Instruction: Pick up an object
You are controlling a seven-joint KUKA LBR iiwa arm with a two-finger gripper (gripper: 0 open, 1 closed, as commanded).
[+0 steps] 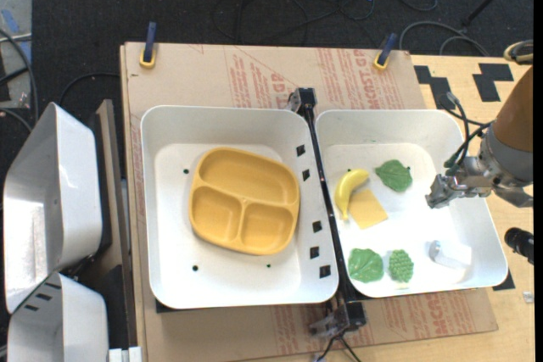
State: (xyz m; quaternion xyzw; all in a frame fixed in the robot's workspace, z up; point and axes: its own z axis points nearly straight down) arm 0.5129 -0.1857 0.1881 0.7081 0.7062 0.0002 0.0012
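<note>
Rig: I am watching from the fixed overhead camera; the arm [517,131] reaches in from the right, over the right bin [462,144].
End effector: it [441,191] hangs over the right side of the right bin, above bare white floor; I cannot tell from here whether it is open or closed, and I see nothing in it.
Left bin: the left bin [161,182] holds a yellow divided tray [244,201] lying flat in its middle.
Candidates to pick: a yellow banana [349,187] at the left of the right bin, touching a yellow cheese-like wedge [368,209]; a green leafy piece [394,175] just left of the end effector; two more green leafy pieces [366,264] and [400,265] side by side along the near edge; a small pale clear object [446,253] near the right near corner, hard to make out.
Step in hand: I judge this the approach, with no object lifted yet.
Next move: I would pick one target, centre over it and descend; the far green piece and the pale object are closest.
Risk: the banana and wedge touch, so a grasp there may catch both or push one aside.
</note>
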